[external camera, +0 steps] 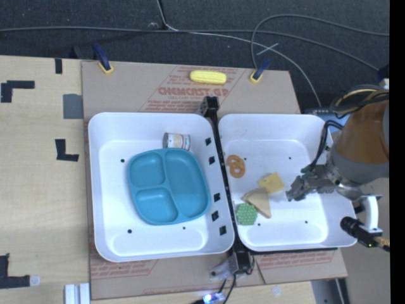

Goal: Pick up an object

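Camera view, left to right: blue divided plastic plate sits in the left bin, then pretzel, green round piece, tan wedge and yellow cheese block all lie unlifted; dark two-finger gripper hovers right, carrying nothing, spread unclear.

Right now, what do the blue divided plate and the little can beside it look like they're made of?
The blue divided plate looks like moulded plastic: uniform colour, soft sheen, rounded compartment ridges. The can seems metal with a printed label, judging by its pale, shiny rim, though it is too small to be sure.
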### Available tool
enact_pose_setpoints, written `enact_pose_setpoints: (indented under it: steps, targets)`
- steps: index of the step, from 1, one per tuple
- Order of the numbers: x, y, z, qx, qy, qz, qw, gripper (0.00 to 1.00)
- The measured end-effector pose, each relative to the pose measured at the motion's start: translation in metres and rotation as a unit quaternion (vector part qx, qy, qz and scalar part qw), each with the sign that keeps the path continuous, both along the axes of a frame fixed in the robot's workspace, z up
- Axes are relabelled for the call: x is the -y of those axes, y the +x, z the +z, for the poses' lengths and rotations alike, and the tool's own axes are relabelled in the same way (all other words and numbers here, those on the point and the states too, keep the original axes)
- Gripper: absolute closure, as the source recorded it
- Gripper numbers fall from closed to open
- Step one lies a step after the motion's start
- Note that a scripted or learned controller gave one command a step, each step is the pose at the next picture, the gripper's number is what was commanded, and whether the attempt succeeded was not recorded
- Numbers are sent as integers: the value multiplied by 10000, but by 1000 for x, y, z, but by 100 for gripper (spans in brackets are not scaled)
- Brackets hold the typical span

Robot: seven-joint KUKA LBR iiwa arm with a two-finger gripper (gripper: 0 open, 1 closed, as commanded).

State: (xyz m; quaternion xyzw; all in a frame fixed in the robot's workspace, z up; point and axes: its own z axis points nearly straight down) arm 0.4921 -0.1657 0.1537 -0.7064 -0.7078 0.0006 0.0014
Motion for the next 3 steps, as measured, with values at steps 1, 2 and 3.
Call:
enact_pose_setpoints:
  steps: [1, 2, 3]
  targets:
    - [0, 9, 46, 21, -9, -3, 10000, 100]
    - [-6, 12, 89, 23, -9, 0, 10000, 100]
    - [-6, 13, 119, 22, -9, -2, 10000, 100]
